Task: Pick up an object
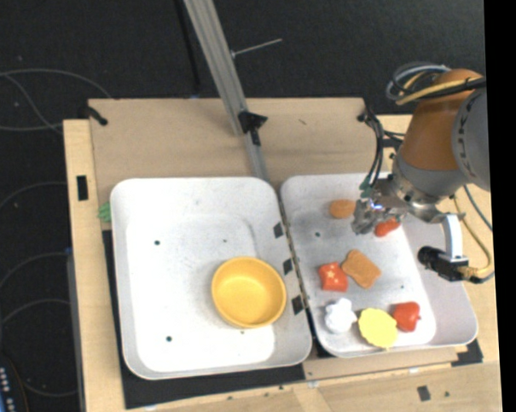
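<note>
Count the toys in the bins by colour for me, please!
Yellow: 2, the bowl and disc
Red: 3, at
Orange-brown: 2, at
White: 1
Total: 8

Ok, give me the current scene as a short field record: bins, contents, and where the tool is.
left bin: round yellow plastic bowl
right bin: orange oval piece, tan bread-like slice, red cube-like piece, small white lumpy piece, flat yellow disc, red piece, small red piece
tool: over right bin's far side, beside small red piece
grasp: cannot tell
</note>
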Motion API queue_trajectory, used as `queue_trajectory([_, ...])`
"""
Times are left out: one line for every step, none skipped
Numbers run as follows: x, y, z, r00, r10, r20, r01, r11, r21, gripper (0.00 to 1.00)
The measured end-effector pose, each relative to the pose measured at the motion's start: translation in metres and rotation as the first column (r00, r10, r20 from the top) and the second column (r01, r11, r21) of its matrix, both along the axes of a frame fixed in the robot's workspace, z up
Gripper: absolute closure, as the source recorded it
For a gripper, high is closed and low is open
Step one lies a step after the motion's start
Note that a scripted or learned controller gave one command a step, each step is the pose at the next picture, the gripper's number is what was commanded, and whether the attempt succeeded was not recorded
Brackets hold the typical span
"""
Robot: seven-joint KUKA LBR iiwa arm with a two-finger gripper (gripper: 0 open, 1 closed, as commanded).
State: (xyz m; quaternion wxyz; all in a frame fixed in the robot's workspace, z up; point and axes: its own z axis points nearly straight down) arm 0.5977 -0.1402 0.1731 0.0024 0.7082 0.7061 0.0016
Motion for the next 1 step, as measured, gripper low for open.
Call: queue_trajectory([0.0012, -0.0012, 0.0378, 1.000, 0.007, -0.001, -0.007, 1.000, 0.000, 1.00])
